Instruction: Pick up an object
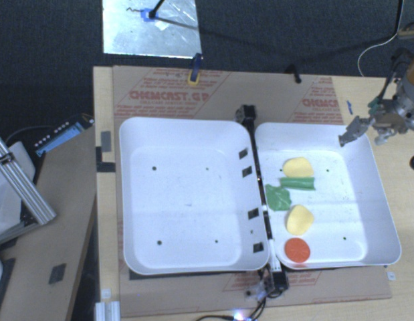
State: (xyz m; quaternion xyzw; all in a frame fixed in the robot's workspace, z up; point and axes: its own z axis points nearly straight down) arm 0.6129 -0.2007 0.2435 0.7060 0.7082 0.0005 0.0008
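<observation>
Only a bit of the arm (406, 92) shows at the right edge: grey metal w/ an orange patch up top, grey gripper (367, 130) w/ dark tips.

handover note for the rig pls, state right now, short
Gripper: over the right bin's far right corner, above the rim, nothing visible between its fingers; open or shut can't be told from this view.
Objects, all in the right bin, along its left side: upper yellow piece, green strip just below it, green leafy piece, lower yellow piece, orange-red disc nearest the front.
Left bin: no objects seen in it.
Done: nothing picked.
Left: descend on one piece, grasp, lift.
</observation>
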